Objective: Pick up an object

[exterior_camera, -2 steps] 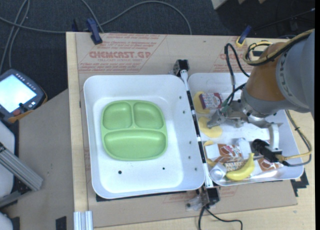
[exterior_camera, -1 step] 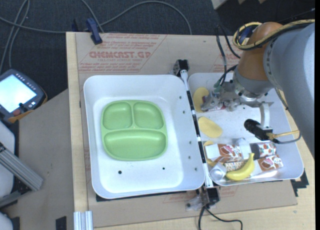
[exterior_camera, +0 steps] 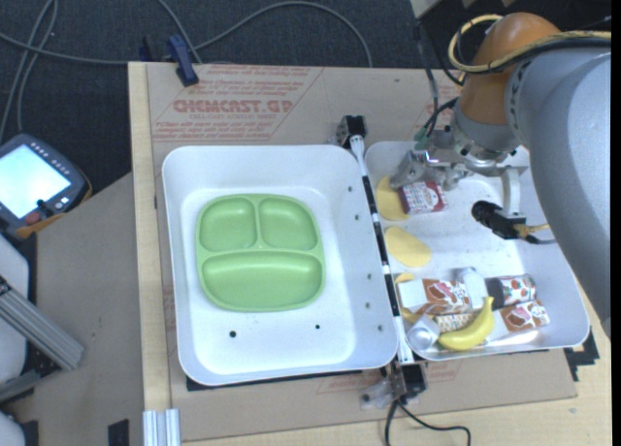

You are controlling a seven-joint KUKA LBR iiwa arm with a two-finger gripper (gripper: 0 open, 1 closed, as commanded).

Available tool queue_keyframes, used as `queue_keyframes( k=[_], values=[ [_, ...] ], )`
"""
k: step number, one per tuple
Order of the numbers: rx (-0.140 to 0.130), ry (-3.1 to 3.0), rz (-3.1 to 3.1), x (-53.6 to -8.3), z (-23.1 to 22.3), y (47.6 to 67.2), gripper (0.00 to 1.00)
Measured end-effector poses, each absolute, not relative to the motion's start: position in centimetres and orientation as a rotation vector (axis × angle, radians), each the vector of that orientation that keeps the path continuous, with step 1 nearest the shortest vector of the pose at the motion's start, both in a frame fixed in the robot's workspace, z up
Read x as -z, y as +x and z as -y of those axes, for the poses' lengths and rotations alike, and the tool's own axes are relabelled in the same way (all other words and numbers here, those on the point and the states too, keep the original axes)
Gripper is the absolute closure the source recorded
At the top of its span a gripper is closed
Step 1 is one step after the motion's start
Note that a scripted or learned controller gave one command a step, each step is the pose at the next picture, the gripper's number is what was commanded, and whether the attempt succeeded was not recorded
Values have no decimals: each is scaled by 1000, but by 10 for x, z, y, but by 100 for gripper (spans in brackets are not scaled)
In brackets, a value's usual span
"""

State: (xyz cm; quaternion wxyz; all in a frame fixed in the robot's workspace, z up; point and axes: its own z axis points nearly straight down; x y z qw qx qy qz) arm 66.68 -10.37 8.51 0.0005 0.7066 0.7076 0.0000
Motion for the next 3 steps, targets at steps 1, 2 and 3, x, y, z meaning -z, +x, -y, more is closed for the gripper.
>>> queue_keyframes(
  k=[1,2,3],
  values=[
    [2,2221,-2223,-85,102,643,0],
    [3,2219,-2223,-95,101,644,100],
    [-2,2220,-2223,-185,41,609,100]
  ],
)
